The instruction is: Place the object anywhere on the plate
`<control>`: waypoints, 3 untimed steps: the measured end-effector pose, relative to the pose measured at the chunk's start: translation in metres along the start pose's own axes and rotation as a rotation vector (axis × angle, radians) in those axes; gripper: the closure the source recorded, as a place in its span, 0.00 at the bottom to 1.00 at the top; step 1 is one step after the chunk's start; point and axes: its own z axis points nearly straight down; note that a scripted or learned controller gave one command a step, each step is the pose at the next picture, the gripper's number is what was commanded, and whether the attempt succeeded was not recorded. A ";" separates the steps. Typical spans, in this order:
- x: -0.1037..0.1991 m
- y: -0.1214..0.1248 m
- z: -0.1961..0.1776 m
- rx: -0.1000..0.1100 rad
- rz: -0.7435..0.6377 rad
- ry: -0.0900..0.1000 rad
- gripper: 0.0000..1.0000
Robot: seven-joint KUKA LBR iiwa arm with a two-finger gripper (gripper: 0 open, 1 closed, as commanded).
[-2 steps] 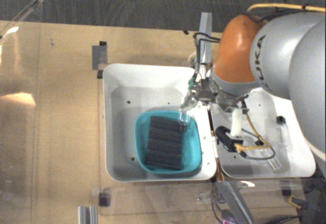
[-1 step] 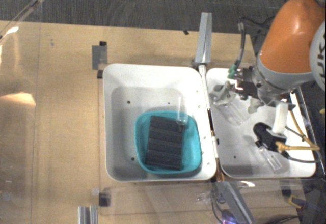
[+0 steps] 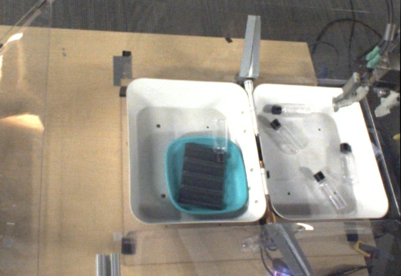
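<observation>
My end effector [image 3: 346,98] hangs over the right bin's [image 3: 376,162] upper right rim (finger state: I cannot tell). A clear vial [image 3: 218,138] lies on the teal plate [image 3: 237,171] beside a black block [image 3: 202,175], in the left bin [image 3: 141,162].

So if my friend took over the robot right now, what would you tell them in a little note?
Gripper: I can't make out the gripper clearly at the right edge, so I can't say what it's doing.
Left bin: a teal plate with a dark ridged block lying on it. One clear bottle with a black cap stands at the plate's back edge, its cap end over the plate.
Right bin: four more clear bottles with black caps, lying loose, for example one near the back.
Done: one bottle seems to be on the plate already.
Left: check that it rests properly; the other four are not on the plate.
</observation>
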 end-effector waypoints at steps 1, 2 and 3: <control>-0.045 0.005 0.001 0.002 0.052 -0.002 0.00; -0.117 0.015 0.001 0.002 -0.106 -0.003 0.00; -0.115 0.017 -0.012 -0.009 -0.115 -0.008 1.00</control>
